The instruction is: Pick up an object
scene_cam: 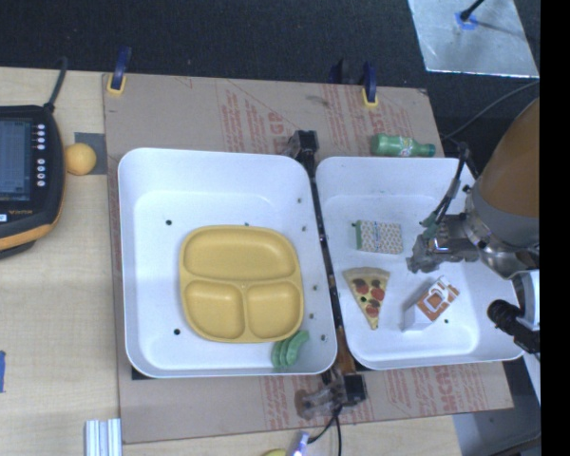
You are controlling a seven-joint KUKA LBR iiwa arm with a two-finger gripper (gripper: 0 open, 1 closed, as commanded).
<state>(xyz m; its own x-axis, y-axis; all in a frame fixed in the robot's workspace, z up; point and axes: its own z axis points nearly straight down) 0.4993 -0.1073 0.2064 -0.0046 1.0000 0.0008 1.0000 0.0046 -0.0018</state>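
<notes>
Now | arm point(513, 174) in from right | tool point(426, 255) low over right bin point(461, 350) | tool state unclear

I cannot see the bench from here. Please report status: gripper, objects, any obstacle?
Gripper low over right bin, nothing seen between fingers. Orange-white box just below it, pizza slice and patterned block beside. Nothing blocking.

Both white bins point(142, 255) looked like smooth plastic with a soft sheen. The yellow divided tray point(239, 281) seemed matt plastic. Beneath them lay a sheet of brown cardboard point(218, 112), dull and printed in red, on a pale wood-grain tabletop point(47, 331). The end effector point(435, 247) appeared metallic and glossy, and the green bottle point(402, 145) shiny plastic.
</notes>
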